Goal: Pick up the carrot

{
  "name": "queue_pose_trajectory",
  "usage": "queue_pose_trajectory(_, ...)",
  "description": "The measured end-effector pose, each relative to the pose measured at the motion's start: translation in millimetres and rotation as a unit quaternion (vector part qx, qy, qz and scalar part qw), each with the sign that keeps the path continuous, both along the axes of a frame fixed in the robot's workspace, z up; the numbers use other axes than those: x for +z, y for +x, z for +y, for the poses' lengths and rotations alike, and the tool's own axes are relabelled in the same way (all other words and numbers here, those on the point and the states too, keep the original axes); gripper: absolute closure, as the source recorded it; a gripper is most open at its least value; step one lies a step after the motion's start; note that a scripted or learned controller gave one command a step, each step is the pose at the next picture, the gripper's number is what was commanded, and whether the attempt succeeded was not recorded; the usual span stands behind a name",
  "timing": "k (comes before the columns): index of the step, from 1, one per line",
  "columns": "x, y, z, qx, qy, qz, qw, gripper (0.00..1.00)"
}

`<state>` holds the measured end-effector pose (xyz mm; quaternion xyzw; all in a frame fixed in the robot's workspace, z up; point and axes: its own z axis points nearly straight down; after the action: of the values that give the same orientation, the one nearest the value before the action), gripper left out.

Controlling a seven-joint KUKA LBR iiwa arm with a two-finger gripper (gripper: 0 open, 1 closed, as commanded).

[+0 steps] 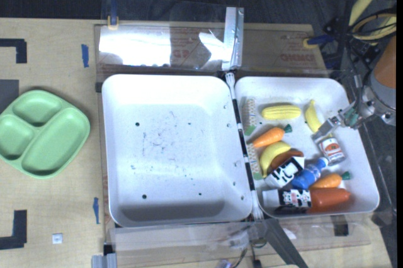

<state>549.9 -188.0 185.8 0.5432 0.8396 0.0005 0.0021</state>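
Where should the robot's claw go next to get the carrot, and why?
Probably slide left and toward the camera: the gripper hangs by the right bin's far right side, beside a small banana, while the carrot lies across the bin near its left wall.

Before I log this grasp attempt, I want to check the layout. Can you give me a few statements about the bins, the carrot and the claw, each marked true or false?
1. The carrot lies in the right bin. True.
2. The claw grips the carrot. False: it hovers near the right bin's far right side, apart from the carrot.
3. A corn cob lies beyond the carrot. True.
4. The green plate sits inside the left bin. False: it rests on the bench, left of both bins.
5. The carrot lies near the right bin's left wall. True.
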Motion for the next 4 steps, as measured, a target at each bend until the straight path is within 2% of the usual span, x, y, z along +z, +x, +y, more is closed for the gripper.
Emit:
queue_pose_trajectory(1,-41.1,-64.4,6.5,0.089,0.0011,0.002,0.9960,0.00)
queue_pose_trajectory(2,-23.2,-21.9,39.9,0.162,-0.0004,0.000,0.9869,0.00)
queue_pose_trajectory(3,-34.3,36.9,71.9,0.281,-0.0008,-0.001,0.9598,0.00)
queue_pose_trajectory(4,-98.2,19.9,88.2,0.356,-0.0019,-0.002,0.9345,0.00)
